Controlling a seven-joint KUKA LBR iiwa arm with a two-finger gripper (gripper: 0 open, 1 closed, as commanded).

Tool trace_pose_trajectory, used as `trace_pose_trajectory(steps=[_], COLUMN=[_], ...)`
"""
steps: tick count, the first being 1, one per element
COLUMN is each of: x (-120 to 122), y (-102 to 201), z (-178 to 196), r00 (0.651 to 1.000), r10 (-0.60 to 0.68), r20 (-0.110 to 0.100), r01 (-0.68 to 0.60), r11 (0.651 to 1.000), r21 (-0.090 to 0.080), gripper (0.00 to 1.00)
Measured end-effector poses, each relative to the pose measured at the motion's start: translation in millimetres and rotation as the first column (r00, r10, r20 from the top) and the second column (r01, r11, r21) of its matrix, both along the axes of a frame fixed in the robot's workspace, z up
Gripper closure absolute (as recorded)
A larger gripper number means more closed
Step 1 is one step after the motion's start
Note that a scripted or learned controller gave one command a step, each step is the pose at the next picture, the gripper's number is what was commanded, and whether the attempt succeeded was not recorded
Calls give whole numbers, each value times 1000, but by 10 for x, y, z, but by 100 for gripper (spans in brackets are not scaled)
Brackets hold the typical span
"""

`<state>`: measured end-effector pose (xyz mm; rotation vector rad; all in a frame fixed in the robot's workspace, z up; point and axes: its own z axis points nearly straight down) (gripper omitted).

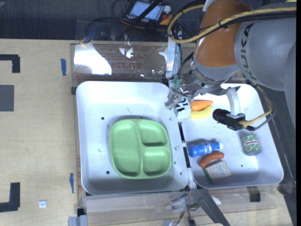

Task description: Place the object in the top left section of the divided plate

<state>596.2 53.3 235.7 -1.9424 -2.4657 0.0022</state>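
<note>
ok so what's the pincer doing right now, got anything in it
Pincer: over the seam between the two bins, near the carrot; cannot tell whether it is open, closed or holding anything.

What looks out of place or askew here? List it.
Nothing looks spilled or damaged. The green divided plate lies flat in the left bin. In the right bin, the blue bottle, sausage and carrot lie on their sides, loosely scattered. The gripper hovers near the bins' divide.
</note>
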Motion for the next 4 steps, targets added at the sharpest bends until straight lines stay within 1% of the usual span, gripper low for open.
trace_pose_trajectory(steps=[1,2,3,4], x=[1,557,702,525], y=[-1,221,740,698], z=[2,-440,-898,1023], r00=[1000,932,830,760], r10=[0,-362,-558,-650], r20=[1,5,4,3], r01=[0,362,558,650], r11=[1000,932,830,760], r21=[0,0,0,-1], gripper=[0,0,0,0])
